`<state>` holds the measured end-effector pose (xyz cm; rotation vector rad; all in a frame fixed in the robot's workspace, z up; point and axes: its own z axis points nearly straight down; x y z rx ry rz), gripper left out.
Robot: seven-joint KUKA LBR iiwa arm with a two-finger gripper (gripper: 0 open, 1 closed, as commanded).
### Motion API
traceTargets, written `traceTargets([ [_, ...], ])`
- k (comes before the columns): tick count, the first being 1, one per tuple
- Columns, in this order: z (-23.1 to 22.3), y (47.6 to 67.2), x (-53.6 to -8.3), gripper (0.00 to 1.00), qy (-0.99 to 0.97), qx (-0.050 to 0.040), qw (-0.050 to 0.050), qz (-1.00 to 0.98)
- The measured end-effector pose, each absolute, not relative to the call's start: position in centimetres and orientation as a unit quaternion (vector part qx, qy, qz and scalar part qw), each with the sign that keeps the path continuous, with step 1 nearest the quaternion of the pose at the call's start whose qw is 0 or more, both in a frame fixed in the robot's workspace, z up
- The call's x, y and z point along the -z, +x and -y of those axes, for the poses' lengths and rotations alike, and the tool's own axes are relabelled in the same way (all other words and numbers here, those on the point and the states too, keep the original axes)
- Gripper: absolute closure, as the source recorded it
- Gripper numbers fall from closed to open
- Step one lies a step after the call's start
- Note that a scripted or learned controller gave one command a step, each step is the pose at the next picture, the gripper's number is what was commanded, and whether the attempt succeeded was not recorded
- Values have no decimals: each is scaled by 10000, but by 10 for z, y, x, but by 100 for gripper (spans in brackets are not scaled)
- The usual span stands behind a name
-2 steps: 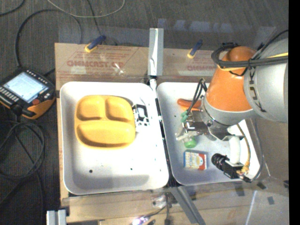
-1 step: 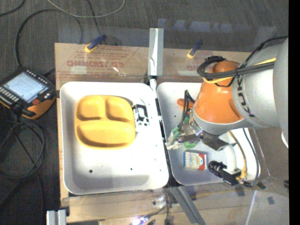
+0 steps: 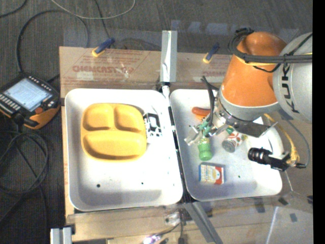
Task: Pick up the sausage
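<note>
Claw (image 3: 202, 129) low in the right bin (image 3: 264, 187), fingers spread or shut impossible to tell. Sausage (image 3: 199, 111) just behind claw, lying free. Green bottle (image 3: 204, 150) just in front; small can (image 3: 230, 144) beside; carton (image 3: 210, 174) farther forward. Yellow tray (image 3: 112, 131) well left.

Gripper (image 3: 205, 127) seen low over right bin (image 3: 264, 187), finger state unclear. Sausage (image 3: 199, 111) lies just behind gripper, partly hidden by it. Green bottle (image 3: 204, 150) lies just in front of gripper; small can (image 3: 230, 143) near, on arm side. Red-and-white carton (image 3: 210, 174) further front. Yellow divided plate (image 3: 112, 131) set in left bin (image 3: 101, 187), well apart from gripper.
</note>
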<state>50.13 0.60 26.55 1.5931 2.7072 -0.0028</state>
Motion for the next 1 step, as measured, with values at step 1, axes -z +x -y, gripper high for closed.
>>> traceTargets([
  [1,42,537,-220,100,4614,9,4,-8872],
])
